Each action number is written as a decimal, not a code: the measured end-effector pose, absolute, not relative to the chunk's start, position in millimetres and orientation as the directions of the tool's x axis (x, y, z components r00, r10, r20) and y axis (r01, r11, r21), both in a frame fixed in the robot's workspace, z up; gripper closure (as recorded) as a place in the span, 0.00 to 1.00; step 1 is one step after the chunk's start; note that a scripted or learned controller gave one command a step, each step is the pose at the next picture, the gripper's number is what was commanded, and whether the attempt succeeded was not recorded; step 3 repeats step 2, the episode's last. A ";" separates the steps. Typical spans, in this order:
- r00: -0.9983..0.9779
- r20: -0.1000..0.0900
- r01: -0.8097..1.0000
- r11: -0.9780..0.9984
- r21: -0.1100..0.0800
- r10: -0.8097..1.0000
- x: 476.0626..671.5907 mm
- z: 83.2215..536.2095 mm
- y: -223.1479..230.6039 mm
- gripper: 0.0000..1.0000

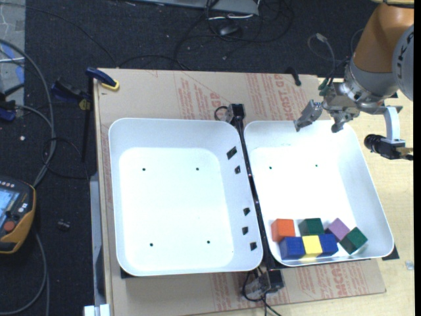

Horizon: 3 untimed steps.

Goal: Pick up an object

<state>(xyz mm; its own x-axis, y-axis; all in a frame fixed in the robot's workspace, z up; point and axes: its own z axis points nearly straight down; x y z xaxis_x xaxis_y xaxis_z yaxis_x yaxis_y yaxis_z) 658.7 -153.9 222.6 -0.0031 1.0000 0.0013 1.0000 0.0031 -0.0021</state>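
1. Gripper (323,118) hung over the far rim of the right bin (368,170), its two fingers spread apart with nothing between them.
2. Pickable things, all small blocks, sat clustered in that bin's near corner, well apart from the gripper: orange block (283,228), blue block (292,247), yellow block (312,245), purple block (339,228), two dark green ones (354,239).
3. Risk, as judged: blocks touched each other and the bin wall, so a finger could land on a neighbour or the rim and close on nothing.
4. Blocks looked hard, matte and square-edged; bins were smooth white, shallow, with round corners. Left bin (125,176) sat beside it on the brown board (171,91).
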 end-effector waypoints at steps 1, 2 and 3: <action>-0.001 0.000 1.000 0.001 0.000 1.000 669.9 211.9 -151.0 0.00; -0.001 -0.001 1.000 0.001 0.001 1.000 670.1 223.0 -151.2 1.00; -0.001 -0.001 1.000 0.001 0.001 1.000 670.1 223.0 -151.2 1.00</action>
